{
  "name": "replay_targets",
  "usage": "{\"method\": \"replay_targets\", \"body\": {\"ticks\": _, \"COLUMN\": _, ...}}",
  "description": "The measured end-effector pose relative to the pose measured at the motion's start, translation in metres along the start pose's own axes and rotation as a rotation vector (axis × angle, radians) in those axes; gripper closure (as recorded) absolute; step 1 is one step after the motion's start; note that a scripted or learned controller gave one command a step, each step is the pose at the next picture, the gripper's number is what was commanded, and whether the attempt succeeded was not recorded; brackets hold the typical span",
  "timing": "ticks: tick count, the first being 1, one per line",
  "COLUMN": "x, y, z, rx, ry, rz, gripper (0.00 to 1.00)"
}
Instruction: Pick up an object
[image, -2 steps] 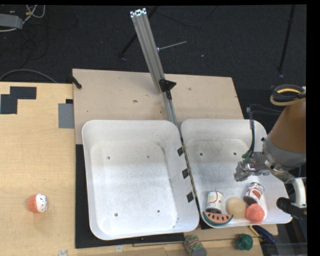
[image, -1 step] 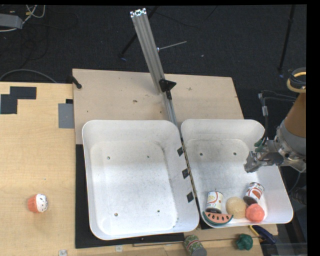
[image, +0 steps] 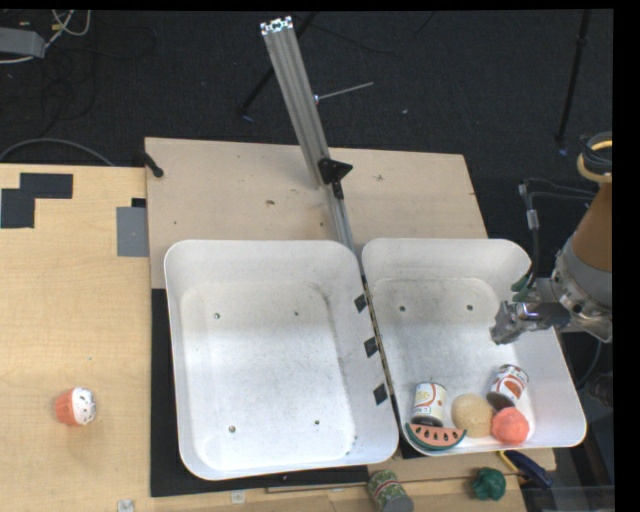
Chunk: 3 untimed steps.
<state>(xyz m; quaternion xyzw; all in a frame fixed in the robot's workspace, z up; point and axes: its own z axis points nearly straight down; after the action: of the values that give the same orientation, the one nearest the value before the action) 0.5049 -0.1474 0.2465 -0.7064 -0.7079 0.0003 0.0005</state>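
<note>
1. Arm reaching in from the right, grey with an orange section above the wrist, over the right edge of the right bin.
2. Claw hanging over the right bin's right side, above the cluster of things at the bin's near right corner and apart from them.
3. Nothing seen between the claw's tips; whether parted or clenched, cannot tell from this slant.
4. In the right bin, near edge, left to right: a can standing with a white and orange label; a melon slice lying just in front of it at the rim; a pale ball beside the can; a pink ball touching or nearly touching the pale one.
5. Second can, red and white, tilted just behind the pink ball, nearest to the claw.
6. Left bin lying side by side with the right one, rims meeting along a line with dark clips.
7. Off the bins, on the wooden surface at far left: a small orange and white toy.
8. In front of the right bin, at the lower edge: a dark can and a green lump.
9. Metal rail running slantwise from the top down to the joint between the bins.
</note>
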Motion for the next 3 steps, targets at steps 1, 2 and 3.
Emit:
{"method": "replay_targets", "body": {"ticks": 1, "x": 0.057, "y": 0.014, "z": 0.012, "rx": 0.004, "ry": 0.003, "rz": -0.003, "gripper": 1.00}}
{"method": "replay_targets", "body": {"ticks": 2, "x": 0.108, "y": 0.031, "z": 0.004, "rx": 0.000, "ry": 0.002, "rz": -0.003, "gripper": 1.00}}
{"method": "replay_targets", "body": {"ticks": 3, "x": 0.149, "y": 0.048, "z": 0.005, "rx": 0.001, "ry": 0.001, "rz": -0.001, "gripper": 1.00}}
